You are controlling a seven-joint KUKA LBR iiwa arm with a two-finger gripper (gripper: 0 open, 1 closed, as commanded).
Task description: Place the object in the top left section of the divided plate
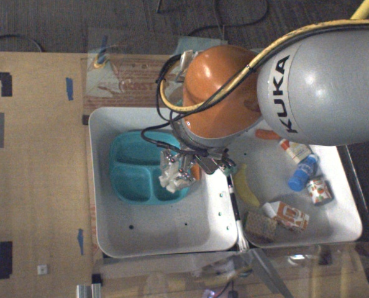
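A teal divided plate [132, 172] lies in the left white bin [147, 238], towards its upper half. My gripper [176, 171] hangs over the plate's right-hand edge, under the orange wrist band. A small pale, crumpled-looking thing [168, 180] shows at the gripper's tip, just above the plate's lower right section. Whether it is held or resting on the plate is unclear. A bit of orange [197, 170] peeks out beside the gripper. The arm hides the plate's upper right part.
The right bin [349, 225] holds a yellow banana [247, 190], a blue bottle [302, 172], a small can [319, 191], an orange and white carton [290, 216], a brown pad [261, 226] and a white tube [291, 146]. Cardboard lies left of the bins.
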